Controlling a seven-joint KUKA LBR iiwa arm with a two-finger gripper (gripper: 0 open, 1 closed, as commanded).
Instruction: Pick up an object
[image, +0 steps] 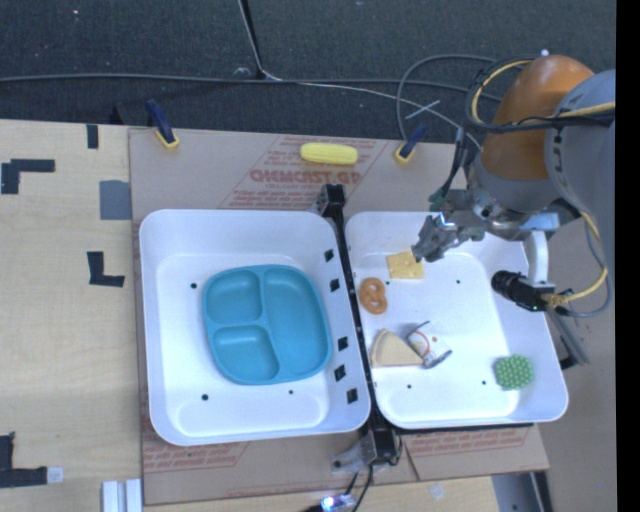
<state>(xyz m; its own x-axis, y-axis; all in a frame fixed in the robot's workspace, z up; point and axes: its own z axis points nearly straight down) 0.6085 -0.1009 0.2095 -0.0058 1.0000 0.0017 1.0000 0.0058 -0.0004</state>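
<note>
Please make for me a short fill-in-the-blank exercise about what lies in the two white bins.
1. The blue divided tray lies in the ____ bin.
2. The gripper hangs above a flat ____ square piece in the right bin.
3. The green bumpy ball lies near that bin's ____ corner, on its right side.

Missing words: left; yellow; front
</note>
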